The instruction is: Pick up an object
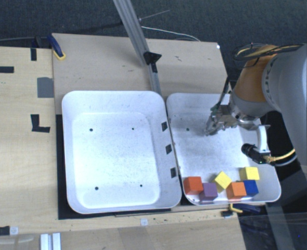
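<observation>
Even bright light, soft shadows, slightly grainy.

The right bin [195, 113] lies just beside the left bin [112, 150]. Inside it, six blocks [222, 185] cluster along its near edge, some seemingly touching, with the gripper [214, 125] farther back.

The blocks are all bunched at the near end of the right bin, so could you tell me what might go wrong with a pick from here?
1. The blocks sit packed together, so the tool may nudge neighbours or pinch two.
2. They hug the right bin rim, which could block a finger.
3. The tool hovers over bare floor, away from them; closing here would likely grab nothing.
</observation>
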Robot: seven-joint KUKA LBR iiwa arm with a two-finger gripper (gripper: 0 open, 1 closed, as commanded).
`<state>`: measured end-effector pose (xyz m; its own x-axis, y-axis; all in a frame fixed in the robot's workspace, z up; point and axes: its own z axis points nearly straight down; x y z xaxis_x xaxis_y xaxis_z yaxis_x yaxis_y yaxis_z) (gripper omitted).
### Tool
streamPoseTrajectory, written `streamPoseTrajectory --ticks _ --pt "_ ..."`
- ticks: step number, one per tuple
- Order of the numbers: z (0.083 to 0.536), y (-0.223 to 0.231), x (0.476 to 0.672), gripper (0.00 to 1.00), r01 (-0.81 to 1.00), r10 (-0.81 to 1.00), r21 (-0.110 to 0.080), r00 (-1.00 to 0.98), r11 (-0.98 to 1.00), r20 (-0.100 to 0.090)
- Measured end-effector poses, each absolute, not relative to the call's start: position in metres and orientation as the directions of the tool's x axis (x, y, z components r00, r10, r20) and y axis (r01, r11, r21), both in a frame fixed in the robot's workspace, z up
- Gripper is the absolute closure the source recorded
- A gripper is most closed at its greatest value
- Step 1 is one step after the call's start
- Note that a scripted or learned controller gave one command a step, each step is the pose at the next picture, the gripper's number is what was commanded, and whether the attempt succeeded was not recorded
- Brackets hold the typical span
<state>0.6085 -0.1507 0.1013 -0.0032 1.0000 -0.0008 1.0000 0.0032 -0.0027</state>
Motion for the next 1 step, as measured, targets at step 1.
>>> streamPoseTrajectory --ticks 1 --pt "0.1690 -0.1830 0.6387 1.00 1.000 1.000 0.007 -0.001 0.001 -0.004"
